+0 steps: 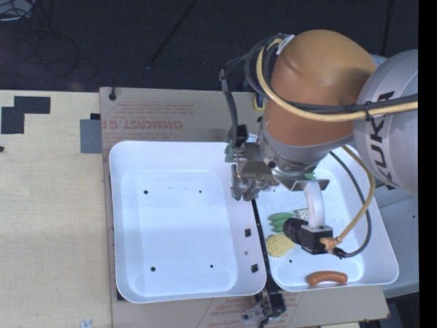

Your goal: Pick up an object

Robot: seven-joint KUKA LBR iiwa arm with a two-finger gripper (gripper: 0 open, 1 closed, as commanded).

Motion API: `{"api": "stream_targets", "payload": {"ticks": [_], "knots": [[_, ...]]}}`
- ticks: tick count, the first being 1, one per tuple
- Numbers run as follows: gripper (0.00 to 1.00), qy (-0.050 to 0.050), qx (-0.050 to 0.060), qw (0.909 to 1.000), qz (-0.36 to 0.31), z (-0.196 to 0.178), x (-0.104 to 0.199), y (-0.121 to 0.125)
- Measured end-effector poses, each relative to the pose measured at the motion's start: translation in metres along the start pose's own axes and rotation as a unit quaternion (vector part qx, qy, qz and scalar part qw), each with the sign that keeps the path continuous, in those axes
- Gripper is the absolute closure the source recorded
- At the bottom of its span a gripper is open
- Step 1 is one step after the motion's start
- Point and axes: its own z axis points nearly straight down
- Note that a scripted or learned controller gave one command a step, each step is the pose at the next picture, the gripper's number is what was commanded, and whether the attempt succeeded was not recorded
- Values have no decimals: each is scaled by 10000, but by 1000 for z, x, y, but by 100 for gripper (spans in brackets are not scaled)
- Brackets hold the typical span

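Note:
My gripper hangs below the big orange wrist band, over the seam between the two white bins. In the right bin lie a green leafy toy, a yellow corn-like piece and an orange sausage. The green and yellow pieces sit just right of and below the gripper; the sausage rests near the bin's front edge. I see nothing held in the gripper. The arm hides much of the right bin's far half.
The left bin is bare white with a few small dark dots. A black connector with a cable hangs from the arm beside the yellow piece. Cardboard lies under both bins, on a light wooden bench.

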Motion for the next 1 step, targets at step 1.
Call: {"api": "stream_targets", "payload": {"ticks": [1], "knots": [[100, 31, -157, 9999, 5, -114, -44, -18]]}}
